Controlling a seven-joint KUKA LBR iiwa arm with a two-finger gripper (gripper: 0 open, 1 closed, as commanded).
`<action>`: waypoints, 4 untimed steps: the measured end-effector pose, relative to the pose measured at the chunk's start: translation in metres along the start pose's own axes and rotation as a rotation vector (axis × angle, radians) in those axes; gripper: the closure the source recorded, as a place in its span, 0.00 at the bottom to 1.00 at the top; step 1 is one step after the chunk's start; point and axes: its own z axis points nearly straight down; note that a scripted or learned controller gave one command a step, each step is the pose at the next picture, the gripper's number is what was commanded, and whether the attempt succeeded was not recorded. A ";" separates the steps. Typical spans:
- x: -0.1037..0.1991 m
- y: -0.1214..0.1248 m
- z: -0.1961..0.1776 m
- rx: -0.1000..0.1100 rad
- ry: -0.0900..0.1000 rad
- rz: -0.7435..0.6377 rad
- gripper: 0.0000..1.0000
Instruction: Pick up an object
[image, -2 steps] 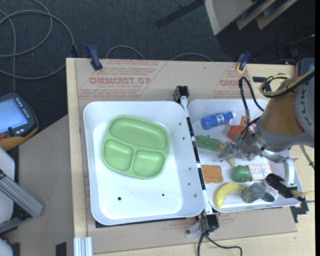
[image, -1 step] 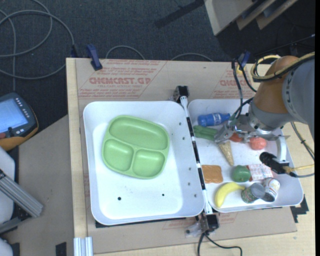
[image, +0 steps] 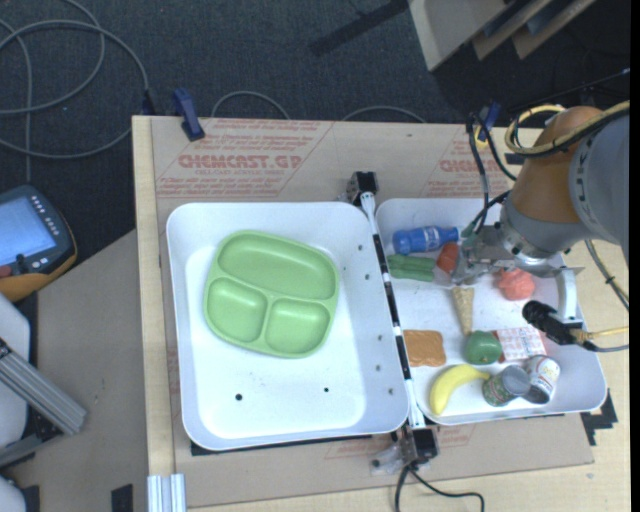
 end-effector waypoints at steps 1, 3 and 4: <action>0.000 0.000 0.000 0.000 0.000 0.000 0.00; 0.013 -0.032 0.001 0.003 0.002 0.003 1.00; 0.071 -0.063 -0.090 0.000 0.002 0.001 1.00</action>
